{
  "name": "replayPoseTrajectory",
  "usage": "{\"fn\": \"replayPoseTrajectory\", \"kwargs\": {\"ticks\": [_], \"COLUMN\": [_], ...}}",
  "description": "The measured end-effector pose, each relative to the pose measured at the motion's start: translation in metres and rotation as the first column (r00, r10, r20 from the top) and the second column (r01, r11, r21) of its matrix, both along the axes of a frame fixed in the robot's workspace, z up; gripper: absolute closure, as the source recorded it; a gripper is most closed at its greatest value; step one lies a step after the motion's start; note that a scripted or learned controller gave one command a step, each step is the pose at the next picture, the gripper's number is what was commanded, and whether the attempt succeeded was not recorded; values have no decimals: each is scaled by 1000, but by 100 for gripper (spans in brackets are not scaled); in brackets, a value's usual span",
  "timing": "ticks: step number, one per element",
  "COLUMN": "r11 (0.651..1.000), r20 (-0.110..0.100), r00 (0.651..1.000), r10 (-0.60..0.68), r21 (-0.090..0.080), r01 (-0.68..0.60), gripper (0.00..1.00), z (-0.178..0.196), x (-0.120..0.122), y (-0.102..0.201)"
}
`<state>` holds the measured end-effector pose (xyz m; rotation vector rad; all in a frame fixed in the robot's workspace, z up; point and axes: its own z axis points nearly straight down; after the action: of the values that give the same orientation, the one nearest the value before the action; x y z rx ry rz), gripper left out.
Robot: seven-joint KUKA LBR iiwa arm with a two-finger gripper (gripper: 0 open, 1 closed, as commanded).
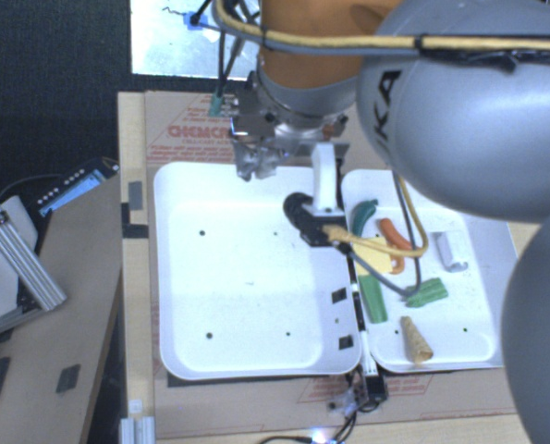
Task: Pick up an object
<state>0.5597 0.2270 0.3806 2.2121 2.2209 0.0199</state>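
Grey arm looms up front. Gripper hangs over the left bin's far rim. Nothing visibly held, and I can't tell how open it is. Candidates are the green stick, cone and orange piece, all in the right bin. Looks like the approach step. Next move: shift over one item, then descend.

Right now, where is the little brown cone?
In the camera view, the cone lies near the front edge of the right-hand bin, just below a light green piece.

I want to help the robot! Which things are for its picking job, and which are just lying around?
For the job: claw, carrot, green stick, cone, right bin.
Just lying about: cardboard, metal rail, blue gadget.
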Motion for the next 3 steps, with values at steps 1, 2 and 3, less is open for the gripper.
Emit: {"fn": "replayPoseTrajectory", "kwargs": {"ticks": [1,2,3], "r11": [1000,1000,1000], "r20": [-3,0,-29], "r00": [1000,1000,1000], "r10": [-4,-3,1], "r21": [-2,-2,-7], "r01": [4,3,-1], "gripper": [100,100,100], "z": [71,147,-131], "x": [42,111,100], "y": [-20,-33,8]}}
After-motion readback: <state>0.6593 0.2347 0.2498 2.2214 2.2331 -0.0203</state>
